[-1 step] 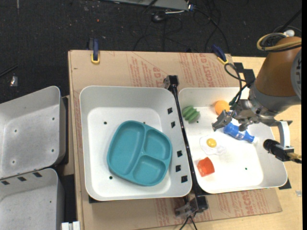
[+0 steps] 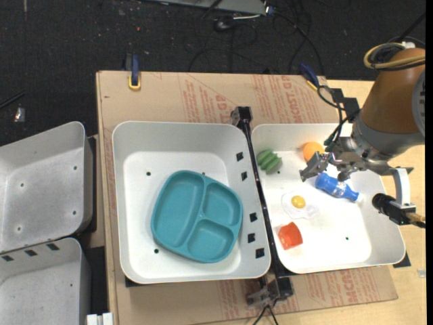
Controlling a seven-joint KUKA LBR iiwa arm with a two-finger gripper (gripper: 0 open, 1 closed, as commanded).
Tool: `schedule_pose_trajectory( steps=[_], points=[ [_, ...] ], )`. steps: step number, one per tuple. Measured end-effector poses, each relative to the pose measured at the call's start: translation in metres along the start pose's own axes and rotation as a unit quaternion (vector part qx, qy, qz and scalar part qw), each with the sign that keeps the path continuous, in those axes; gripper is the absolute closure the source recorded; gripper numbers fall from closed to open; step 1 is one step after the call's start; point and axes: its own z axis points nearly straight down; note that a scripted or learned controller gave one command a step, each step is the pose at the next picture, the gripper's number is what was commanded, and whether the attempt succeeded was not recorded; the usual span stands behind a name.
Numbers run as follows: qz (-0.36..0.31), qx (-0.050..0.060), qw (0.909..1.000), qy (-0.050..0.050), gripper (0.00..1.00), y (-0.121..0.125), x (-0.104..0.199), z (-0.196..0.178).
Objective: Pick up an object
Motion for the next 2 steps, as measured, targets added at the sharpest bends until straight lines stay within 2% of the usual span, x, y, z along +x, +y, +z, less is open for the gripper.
schedule_pose_trajectory(
  steps=[2],
  points=[
    [0.001, 0.002, 1.0, 0.0, 0.0, 0.003, 0.011, 0.107]
  ],
)
